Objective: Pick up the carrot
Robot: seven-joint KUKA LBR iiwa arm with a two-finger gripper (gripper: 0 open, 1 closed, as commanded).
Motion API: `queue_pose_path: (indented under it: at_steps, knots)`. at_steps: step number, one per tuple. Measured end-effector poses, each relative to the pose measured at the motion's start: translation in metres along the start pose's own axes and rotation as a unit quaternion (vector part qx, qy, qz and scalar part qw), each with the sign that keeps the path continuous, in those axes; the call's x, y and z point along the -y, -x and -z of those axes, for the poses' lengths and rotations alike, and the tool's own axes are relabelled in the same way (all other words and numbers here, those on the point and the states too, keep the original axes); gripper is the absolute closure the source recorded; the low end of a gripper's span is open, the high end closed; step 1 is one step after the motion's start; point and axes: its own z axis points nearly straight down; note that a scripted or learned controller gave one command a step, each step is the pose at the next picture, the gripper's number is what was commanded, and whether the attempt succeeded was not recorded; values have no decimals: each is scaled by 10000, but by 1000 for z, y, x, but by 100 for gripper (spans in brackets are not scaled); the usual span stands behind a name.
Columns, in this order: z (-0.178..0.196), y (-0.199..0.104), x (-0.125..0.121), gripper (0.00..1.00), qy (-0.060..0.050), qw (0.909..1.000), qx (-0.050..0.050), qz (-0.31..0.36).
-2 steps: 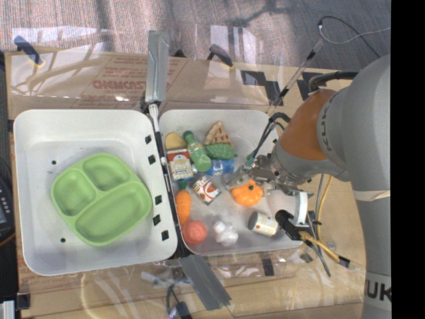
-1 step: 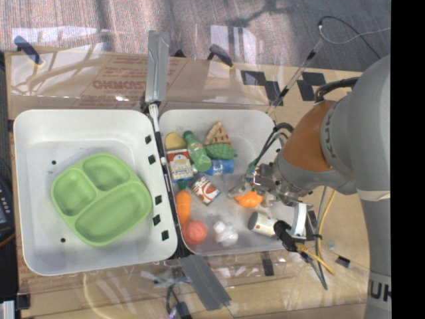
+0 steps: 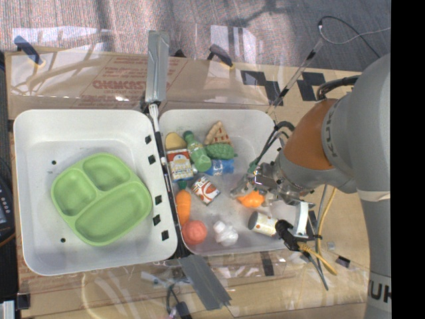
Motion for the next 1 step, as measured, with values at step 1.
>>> queue_pose_path:
  at_steps: [1]
  knots:
    - [-8, -47, 34, 100, 20, 9986, 4, 533]
